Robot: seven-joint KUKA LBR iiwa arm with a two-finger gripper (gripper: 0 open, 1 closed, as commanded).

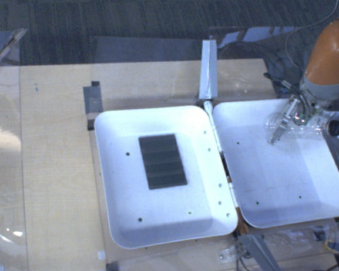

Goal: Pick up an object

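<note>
The claw hangs over the upper right part of the right bin, its pale, see-through fingers pointing toward the left. How far they are spread cannot be told, as they blur into the white floor of the bin, and nothing can be seen between them. Behind the claw the arm comes in from the right, with its orange band above the grey wrist.

There are two shallow white bins side by side, touching along their inner rims. The left bin holds one object: a dark grey rectangular block with faint crosswise ridges, lying flat near the bin's middle, its long side running up and down the view. It is well apart from the claw, across the divide between the bins.

Both bins rest on a light wooden bench. A metal bar rises from the junction of the bins toward the far edge, and a small dark bracket sits by the left bin's upper left corner. Beyond the bench lies dark grey carpeted floor. Cables and hardware crowd the near edge below the right bin.
</note>
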